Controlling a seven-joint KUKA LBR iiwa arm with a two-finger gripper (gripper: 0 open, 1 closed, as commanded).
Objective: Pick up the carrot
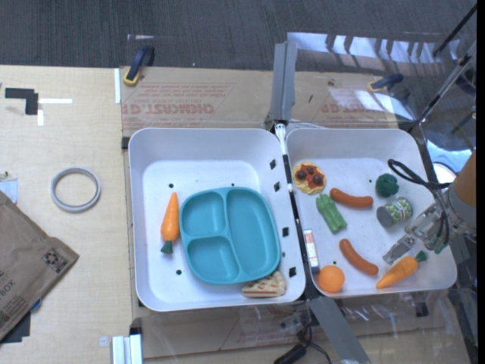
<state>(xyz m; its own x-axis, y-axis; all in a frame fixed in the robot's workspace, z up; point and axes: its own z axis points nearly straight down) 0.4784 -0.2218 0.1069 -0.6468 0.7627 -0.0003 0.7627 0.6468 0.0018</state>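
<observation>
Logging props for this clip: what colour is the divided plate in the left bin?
Teal-blue, plain; the divided plate shows clearly in the camera view.

We can read red upside-down lettering on the cardboard sheet point(182, 97) behind the left bin; it looks like "CHEMCAT", though the last letters are uncertain. On the brown cardboard box point(26, 268) at the left edge we make out "BOX" in black print.

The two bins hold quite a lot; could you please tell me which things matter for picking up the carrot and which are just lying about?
For the job: carrot, second carrot, gripper.

Lying about: teal plate, two sausages, orange, pizza slice, can.
</observation>
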